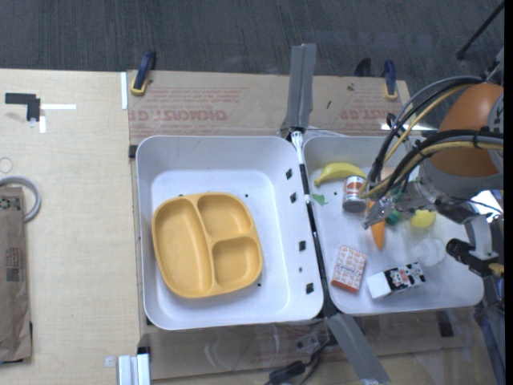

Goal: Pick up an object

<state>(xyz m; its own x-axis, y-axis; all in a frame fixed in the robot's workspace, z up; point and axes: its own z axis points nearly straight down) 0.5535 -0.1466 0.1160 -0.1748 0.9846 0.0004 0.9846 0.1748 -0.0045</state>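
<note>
The right bin (457, 293) holds several small objects. A yellow banana (338, 172) lies at its far left, with a small can (353, 194) just in front of it. An orange carrot (377, 233) points toward the bin's front. My gripper (388, 212) hangs low right above the carrot's upper end, beside the can. A yellow lemon (422, 218) sits just right of the gripper, partly hidden by the wrist. Nearer the front lie a red-and-white patterned box (349, 267) and a black-and-white box (398, 279).
The left bin (160, 163) holds a yellow divided plate (208, 244). A raised divider (304, 207) separates the two bins. The arm with its orange band (473, 127) and cables arches over the right bin's far right. A brown paper bag (12, 271) lies on the bench at left.
</note>
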